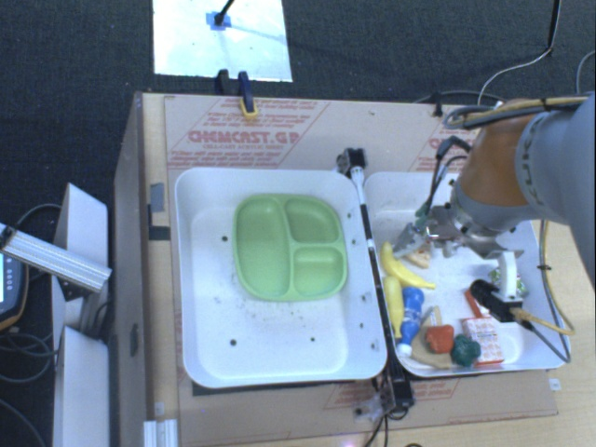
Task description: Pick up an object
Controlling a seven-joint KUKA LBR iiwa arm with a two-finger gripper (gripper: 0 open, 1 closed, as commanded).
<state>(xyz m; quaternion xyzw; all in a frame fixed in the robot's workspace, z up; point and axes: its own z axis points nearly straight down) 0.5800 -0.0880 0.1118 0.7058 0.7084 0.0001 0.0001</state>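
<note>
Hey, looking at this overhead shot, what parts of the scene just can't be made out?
- Gripper: too small and blurred in the camera view to tell whether it is open or holding anything.
- Right bin: its far right side is covered by the arm.
- Small toys beside the banana: crowded together, too small to identify.

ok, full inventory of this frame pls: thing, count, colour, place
bins: 2, white, side by side on the bench
divided plate: 1, light green, in the left bin
banana: 1, yellow, right bin, near the divider
yellow piece: 1, right bin, below the banana
blue item: 1, right bin, beside the yellow piece
orange-red item: 1, right bin, near corner
dark green item: 1, right bin, near corner
red-and-white packet: 1, right bin
arm: 1, grey with orange band, over the right bin
gripper: 1, just above the banana
</note>
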